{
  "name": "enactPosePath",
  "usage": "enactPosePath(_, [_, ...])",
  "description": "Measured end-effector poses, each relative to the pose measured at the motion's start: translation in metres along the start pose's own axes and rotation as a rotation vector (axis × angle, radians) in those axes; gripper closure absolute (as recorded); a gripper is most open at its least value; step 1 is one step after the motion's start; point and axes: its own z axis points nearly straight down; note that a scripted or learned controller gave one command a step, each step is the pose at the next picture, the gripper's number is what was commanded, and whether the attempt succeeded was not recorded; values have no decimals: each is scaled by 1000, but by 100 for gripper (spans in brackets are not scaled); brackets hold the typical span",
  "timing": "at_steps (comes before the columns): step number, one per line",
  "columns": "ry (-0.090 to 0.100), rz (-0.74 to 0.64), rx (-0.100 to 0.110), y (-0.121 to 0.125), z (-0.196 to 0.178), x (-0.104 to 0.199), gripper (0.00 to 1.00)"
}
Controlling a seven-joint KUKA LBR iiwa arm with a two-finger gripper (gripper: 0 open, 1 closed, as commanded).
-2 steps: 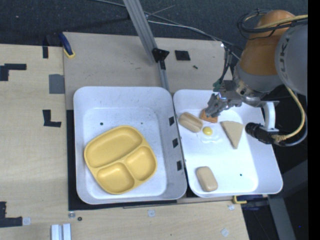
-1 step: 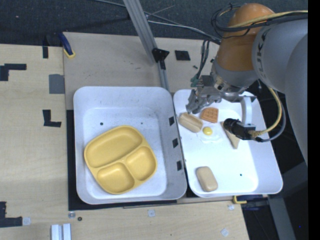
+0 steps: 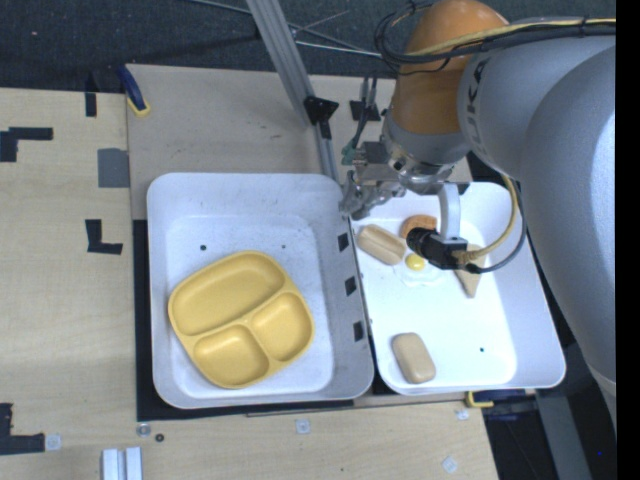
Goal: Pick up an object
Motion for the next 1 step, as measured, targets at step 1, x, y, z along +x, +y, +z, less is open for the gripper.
enactPosePath(1, [-1,1,0,9,11,45,100])
